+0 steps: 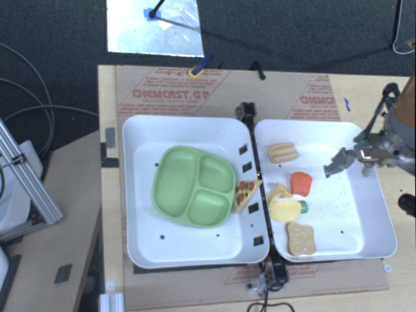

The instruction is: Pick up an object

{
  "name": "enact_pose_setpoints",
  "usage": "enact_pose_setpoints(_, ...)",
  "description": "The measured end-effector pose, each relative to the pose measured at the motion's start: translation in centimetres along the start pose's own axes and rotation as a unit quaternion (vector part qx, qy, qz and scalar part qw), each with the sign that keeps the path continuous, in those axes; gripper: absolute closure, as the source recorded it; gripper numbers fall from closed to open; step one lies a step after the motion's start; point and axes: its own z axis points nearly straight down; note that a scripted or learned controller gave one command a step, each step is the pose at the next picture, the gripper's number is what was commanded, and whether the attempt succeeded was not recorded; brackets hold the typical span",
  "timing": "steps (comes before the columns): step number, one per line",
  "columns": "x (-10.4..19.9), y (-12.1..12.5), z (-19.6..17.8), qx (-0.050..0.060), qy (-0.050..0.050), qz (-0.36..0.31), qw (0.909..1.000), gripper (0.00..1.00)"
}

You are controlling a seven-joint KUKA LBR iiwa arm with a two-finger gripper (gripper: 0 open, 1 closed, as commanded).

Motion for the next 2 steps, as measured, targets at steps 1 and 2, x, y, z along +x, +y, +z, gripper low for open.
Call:
enact_pose_setpoints(1,0.0,0.1,-1.1,-0.002,0.0,-0.002,1.0,1.0)
enact_pose_setpoints(2,6.9,-1.3,5.2,0.003,0.002,-0.004,1.0,1.0)
